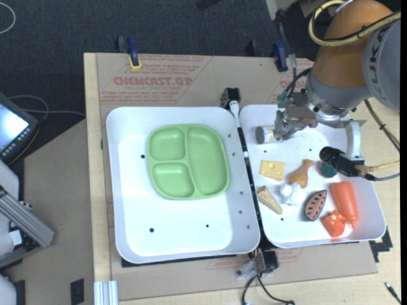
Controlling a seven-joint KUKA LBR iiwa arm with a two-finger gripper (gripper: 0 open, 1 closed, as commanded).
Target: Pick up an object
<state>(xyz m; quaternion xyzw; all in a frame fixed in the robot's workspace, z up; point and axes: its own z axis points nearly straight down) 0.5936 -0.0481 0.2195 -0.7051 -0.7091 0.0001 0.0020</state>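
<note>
The arm's metal 2-finger tool (284, 124) hangs low over the right white plastic bin (369, 224), just beside a small grey cylinder (264, 134), probably lining up a grasp; whether it is open or closed, I cannot tell.

The grey arm with its orange band (346, 33) reaches in from the right, its two-finger gripper (284, 127) pointing down.
</note>
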